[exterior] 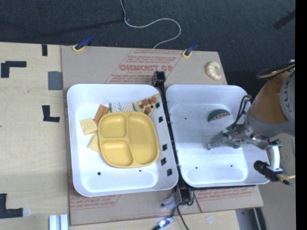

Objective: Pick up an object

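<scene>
A watermelon slice toy (218, 115), red with a green rind, lies on the floor of the right bin (201, 174) near its back. My gripper (217, 142) reaches in from the right and sits low over the middle of that bin, a short way in front of the slice and apart from it. The left bin (120, 183) holds a yellow divided plate (128, 139). Several small food toys lie around its back and left edge, among them a pizza slice (147, 104), a brown piece (101, 112) and a pale yellow cracker (88, 126).
A beige croissant-shaped toy (214, 70) lies on the cardboard (139, 66) behind the right bin. A black clamp (159, 77) stands where the bins meet at the back. A white cable (158, 25) loops behind the bench. The grey arm (273, 114) covers the right bin's right rim.
</scene>
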Motion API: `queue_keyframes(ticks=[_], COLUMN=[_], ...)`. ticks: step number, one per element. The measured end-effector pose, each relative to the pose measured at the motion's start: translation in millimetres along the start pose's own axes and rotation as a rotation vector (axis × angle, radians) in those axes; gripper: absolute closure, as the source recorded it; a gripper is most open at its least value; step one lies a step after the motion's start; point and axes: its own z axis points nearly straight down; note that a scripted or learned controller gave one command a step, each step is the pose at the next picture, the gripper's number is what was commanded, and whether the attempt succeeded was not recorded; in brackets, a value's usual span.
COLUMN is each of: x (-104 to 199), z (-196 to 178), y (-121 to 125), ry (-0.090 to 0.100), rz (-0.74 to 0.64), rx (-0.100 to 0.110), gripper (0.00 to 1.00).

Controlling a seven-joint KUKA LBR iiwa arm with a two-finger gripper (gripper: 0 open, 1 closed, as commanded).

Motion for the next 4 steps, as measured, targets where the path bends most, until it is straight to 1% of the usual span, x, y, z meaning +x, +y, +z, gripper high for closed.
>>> queue_keyframes(ticks=[1, 2, 3, 4], x=[0, 0, -1, -4], z=[-1, -11, -73, -133], y=[0, 1, 7, 1], ry=[0.000, -0.002, -0.001, -0.001], rz=[0.001, 0.001, 0.000, 0.000], rx=[-0.003, -0.005, -0.007, -0.008], gripper=[0.00, 1.00, 1.00, 1.00])
